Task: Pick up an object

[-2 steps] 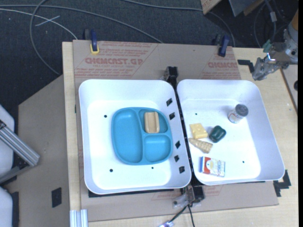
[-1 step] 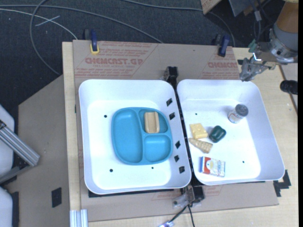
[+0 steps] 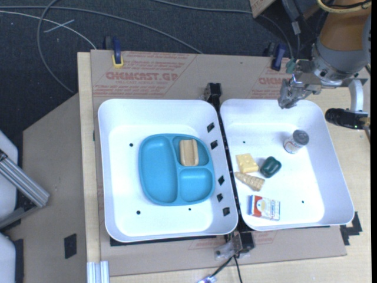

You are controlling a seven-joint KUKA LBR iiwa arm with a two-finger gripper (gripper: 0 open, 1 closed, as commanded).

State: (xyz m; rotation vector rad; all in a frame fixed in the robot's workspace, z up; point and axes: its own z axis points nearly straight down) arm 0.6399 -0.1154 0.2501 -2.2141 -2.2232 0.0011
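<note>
One small grey can (image 3: 296,141) lies nearest the gripper (image 3: 288,101), just inward from the right bin's (image 3: 336,175) far edge; whether the claw is spread, I cannot tell.

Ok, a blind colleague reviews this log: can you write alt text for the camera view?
The gripper hangs over the far rim of the right bin, which holds a small can, a dark green piece, two yellow blocks and a small carton. In the left bin, a blue divided tray carries a tan block.
</note>
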